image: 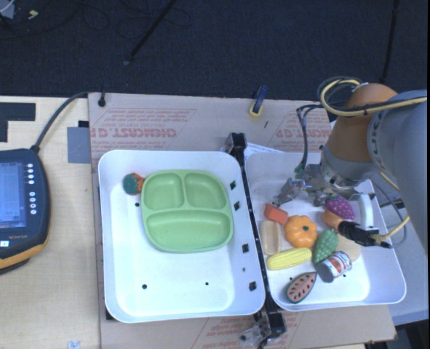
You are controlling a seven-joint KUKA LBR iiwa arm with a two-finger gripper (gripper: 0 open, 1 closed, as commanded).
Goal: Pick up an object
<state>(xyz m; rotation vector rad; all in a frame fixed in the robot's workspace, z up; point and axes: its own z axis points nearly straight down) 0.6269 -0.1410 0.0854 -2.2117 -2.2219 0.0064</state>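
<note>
My gripper hangs over the back part of the right bin, under the orange wrist band. It is open, and I see nothing between its fingers. Just in front of it lie an orange carrot piece, an orange pumpkin and purple grapes. Nearer the front are a yellow corn cob, a green vegetable, a small can, a watermelon slice and a beige bread piece.
The left bin holds a green divided plate and a small green-and-red toy at its back left corner. A tablet pendant lies on the bench at far left. The bins' shared wall runs between them.
</note>
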